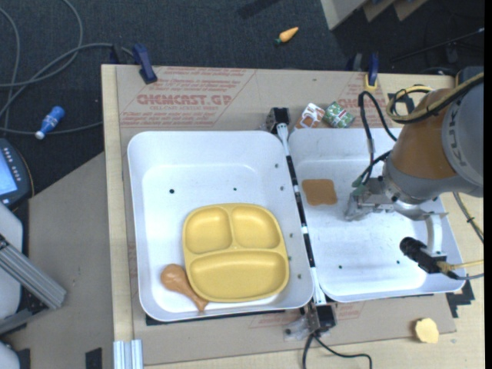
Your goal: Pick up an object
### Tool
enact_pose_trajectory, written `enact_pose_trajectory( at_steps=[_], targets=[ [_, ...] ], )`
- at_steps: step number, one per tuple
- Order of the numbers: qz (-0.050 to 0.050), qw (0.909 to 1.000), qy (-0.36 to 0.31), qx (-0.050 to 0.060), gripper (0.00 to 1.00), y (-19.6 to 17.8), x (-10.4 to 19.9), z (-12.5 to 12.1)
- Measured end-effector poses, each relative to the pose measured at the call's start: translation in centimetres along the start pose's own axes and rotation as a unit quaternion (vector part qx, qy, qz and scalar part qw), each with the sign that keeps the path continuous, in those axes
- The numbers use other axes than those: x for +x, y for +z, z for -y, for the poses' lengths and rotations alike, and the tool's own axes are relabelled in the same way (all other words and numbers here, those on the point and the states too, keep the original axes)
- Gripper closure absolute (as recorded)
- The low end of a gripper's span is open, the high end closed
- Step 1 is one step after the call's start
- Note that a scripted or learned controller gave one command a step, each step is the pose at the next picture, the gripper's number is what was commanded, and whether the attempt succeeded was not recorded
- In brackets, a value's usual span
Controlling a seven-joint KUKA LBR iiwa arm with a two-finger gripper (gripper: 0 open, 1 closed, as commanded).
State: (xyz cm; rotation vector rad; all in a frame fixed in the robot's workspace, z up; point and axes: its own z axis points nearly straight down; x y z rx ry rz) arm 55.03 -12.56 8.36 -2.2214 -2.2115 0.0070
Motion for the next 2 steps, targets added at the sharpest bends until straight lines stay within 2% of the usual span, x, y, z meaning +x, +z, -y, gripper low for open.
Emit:
enact_pose_trajectory(
  at_steps=[1, 2],
  targets=[
    [0.001, 1.0000, -0.002, -0.003, 0.00, -0.1, 0.2, -0.4],
    [0.002, 0.9999, -0.004, -0.009, 0.00, -0.3, 0.2, -9.7]
  ],
)
